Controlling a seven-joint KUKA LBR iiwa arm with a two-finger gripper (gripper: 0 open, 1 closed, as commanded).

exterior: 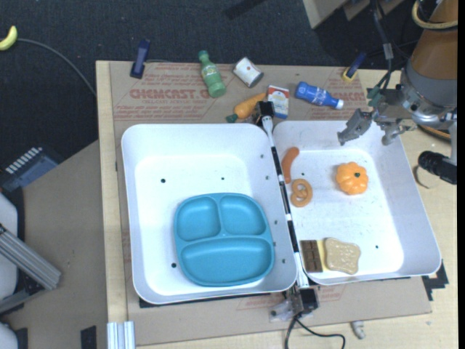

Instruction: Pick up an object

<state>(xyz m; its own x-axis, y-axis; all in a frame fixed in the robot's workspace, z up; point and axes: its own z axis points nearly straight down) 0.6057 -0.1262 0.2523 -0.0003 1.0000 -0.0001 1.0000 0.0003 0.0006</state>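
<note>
Down at the near edge of the right bin (407, 217) sits a slice of toast (341, 255), with a small brown-and-cream block (311, 256) touching its left side, both pushed close against the near rim, which would make them awkward for a top-down grab; over in the left bin (145, 195) lies a blue divided plate (224, 238), flat and alone, broad and low, hardly a thing two fingers could close on; moving up the right bin, a pretzel (301, 193) lies just beside the divider, with an orange sausage (290, 163) above it, also hugging that wall; the small orange pumpkin (351, 178) is the pick of the lot, I'd say, standing in open floor with room on every side; and there's the pincer (369, 123), hovering at the far edge of the right bin, above and a little right of the pumpkin, carrying nothing; its fingers look spread fairly wide, as you'd want ahead of a descent; nothing is lifted yet, so the task is at the approach stage; beyond the bins, on the bench (174, 93), lie a green bottle (212, 75), a blue bottle (318, 95), a small carton (277, 100) and a white can (248, 71), all outside the rims and likely out of play
</note>
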